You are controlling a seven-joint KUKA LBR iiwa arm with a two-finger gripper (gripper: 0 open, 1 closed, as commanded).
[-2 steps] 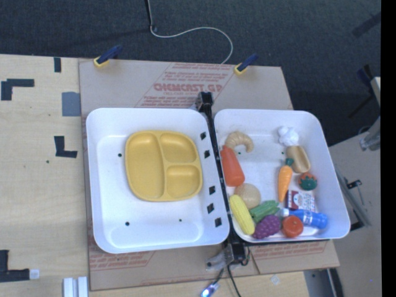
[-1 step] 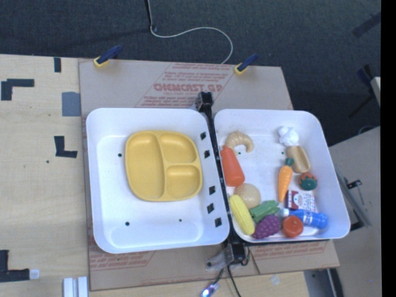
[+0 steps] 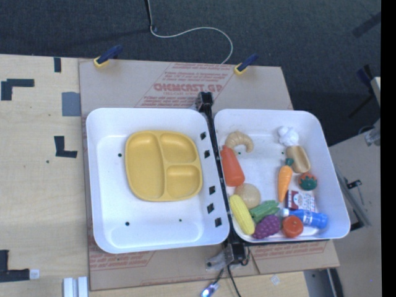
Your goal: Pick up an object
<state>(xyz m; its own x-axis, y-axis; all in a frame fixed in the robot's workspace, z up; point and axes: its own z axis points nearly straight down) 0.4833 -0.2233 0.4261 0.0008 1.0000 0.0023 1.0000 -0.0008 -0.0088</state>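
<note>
The camera view looks down on 2 white bins side by side. The left bin (image 3: 105,166) holds a yellow plate (image 3: 164,164) with 3 compartments, lying flat near its middle. The right bin (image 3: 325,159) holds the toy food: a croissant (image 3: 239,142) at its upper left, a red pepper (image 3: 232,166) just below it, a corn cob (image 3: 242,213) and purple grapes (image 3: 267,226) along the near edge, a carrot (image 3: 284,183) upright in the middle, a hot dog (image 3: 298,158) beside it, and a blue bottle (image 3: 307,218) lying at the lower right.
</note>
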